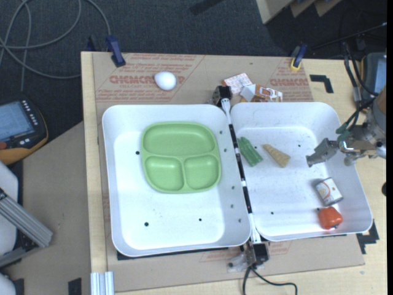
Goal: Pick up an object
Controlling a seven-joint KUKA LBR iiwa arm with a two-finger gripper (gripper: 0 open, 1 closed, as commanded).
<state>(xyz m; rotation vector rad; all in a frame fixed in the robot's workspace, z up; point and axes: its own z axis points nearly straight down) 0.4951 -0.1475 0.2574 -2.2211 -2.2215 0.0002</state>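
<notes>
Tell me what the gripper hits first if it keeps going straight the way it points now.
The gripper points toward the view's left, across the right bin. The first thing in that line looks like the tan cone, with the green piece beyond it. Height above the bin floor is unclear, so it might pass over.

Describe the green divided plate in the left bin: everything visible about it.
The green divided plate is pale green, matte, plastic-looking, a rounded rectangle with three compartments: one wide section across the far side and two smaller ones side by side on the near side, split by raised ridges. All three sections look bare. It lies flat and right side up on the floor of the left bin, toward the bin's far half, near the wall shared with the other bin. Only the bin floor touches it.
</notes>
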